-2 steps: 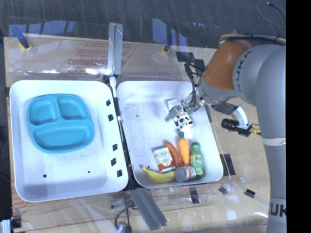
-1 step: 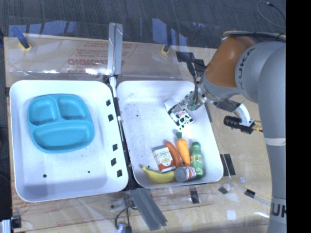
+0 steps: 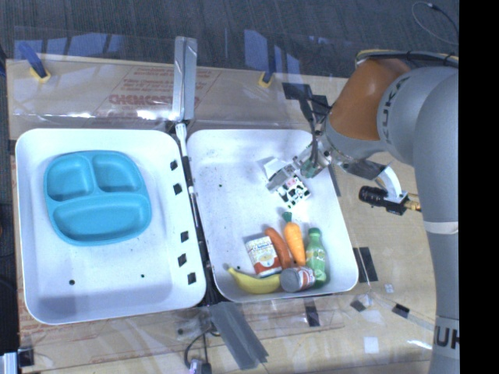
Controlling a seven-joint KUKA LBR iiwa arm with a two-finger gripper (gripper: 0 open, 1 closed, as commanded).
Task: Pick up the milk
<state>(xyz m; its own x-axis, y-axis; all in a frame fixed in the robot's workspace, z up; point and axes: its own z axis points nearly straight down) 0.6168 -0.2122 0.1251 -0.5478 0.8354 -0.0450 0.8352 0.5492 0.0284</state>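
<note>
The milk (image 3: 295,195) is a small carton with black-and-white cow patches. It lies in the right bin (image 3: 234,209), near that bin's right wall and about halfway down it. My gripper (image 3: 281,175) reaches in from the right, just above and left of the carton and touching or almost touching its upper edge. The grey wrist hides the place where they meet, so I cannot make out whether the carton is held.
Toy food crowds the right bin's near corner: two carrots (image 3: 295,242), a green bottle (image 3: 315,249), a red-and-white box (image 3: 261,255), a banana (image 3: 253,280) and a grey can (image 3: 295,280). A blue divided plate (image 3: 97,195) lies in the left bin (image 3: 101,287).
</note>
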